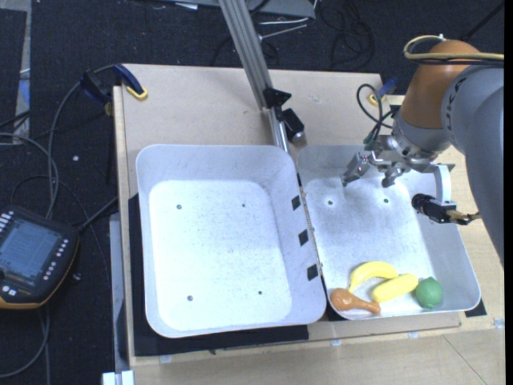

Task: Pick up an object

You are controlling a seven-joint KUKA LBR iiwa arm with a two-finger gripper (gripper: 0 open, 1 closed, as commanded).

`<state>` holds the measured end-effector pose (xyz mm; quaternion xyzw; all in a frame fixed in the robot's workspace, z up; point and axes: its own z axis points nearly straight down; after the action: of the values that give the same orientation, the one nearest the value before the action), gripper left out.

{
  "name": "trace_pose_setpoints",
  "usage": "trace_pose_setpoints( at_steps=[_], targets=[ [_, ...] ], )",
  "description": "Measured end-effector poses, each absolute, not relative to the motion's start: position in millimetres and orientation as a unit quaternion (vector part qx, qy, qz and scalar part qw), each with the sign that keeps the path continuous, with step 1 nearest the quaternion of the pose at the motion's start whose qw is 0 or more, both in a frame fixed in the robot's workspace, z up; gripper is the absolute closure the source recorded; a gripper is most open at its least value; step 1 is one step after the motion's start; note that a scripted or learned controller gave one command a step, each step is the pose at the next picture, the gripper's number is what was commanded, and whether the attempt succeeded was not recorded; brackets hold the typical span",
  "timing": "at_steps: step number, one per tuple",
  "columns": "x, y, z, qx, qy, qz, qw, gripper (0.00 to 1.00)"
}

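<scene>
**Gripper up at the back of the right bin, toys piled at the front**

So here's the overhead slanted shot of the bench (208, 103). Two shallow white bins sit side by side on it. The left bin (152, 175) has a speckled floor. The right bin (449, 239) has all the stuff, and it's bunched up along the near edge.

What's in that pile: a yellow banana (370, 273) curved over the top of a second yellow piece (394, 287) that lies just below and to its right, the two touching or nearly so. A green ball-ish thing (430, 293) sits right next to those in the front right corner. On the other side there's an orange-brown pear-shaped toy (353, 300) lying on its side, pressed against the front left corner of that bin.

The arm (473, 111) comes in from the right, grey with the orange band above the wrist. The gripper (371, 173) hangs over the far end of the right bin, well apart from the pile. Its two fingers (353, 172) look spread fairly wide, pointing down and to the left, with nothing between them.

A slanted metal pole (248, 46) runs down toward the gap between the bins, and a handheld control pad (28, 255) lies off to the left on the dark floor.
</scene>
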<state>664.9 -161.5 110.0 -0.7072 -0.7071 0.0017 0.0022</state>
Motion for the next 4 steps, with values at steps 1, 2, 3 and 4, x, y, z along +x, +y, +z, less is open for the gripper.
trace_pose_setpoints(
  at_steps=[1, 2, 3, 4],
  targets=[
    [664.7, -161, 95, -0.707, -0.707, 0.0004, 0.000, 0.00],
    [665.4, -161, 106, -0.707, -0.707, -0.0001, -0.001, 1.00],
    [668.5, -159, 169, -0.707, -0.707, -0.0017, -0.002, 1.00],
    [659.4, -160, 224, -0.707, -0.707, -0.0013, -0.002, 1.00]
  ],
)
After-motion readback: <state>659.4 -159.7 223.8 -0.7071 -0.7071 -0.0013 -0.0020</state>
